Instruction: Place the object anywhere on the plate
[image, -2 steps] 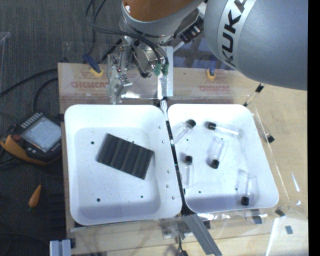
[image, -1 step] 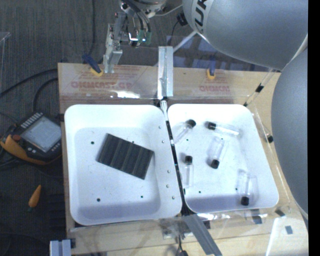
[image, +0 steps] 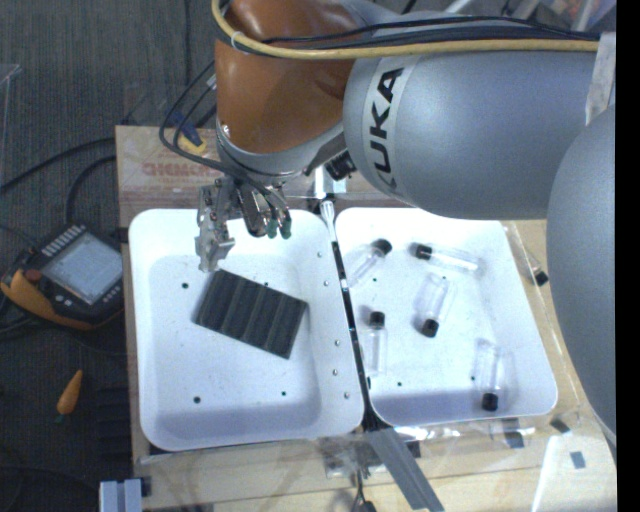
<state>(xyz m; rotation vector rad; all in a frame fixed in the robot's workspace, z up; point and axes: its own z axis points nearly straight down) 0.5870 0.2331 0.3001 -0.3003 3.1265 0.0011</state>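
A dark ribbed rectangular plate (image: 250, 315) lies flat and slightly turned in the middle of the left bin (image: 175, 410). Several clear vials with black caps lie in the right bin (image: 520, 330), among them one near the divider (image: 372, 255), one at the far side (image: 445, 258) and one at the near right (image: 487, 375). My gripper (image: 240, 238) hangs over the far part of the left bin, just beyond the plate's far-left corner. It is open, with white bin floor showing between the fingers (image: 210, 240) and nothing held.
The raised rims where the two bins meet (image: 345, 300) run down the middle. A handheld pendant (image: 75, 275) lies on the floor to the left. The arm's big grey and orange body (image: 400, 90) covers the far side of the bench.
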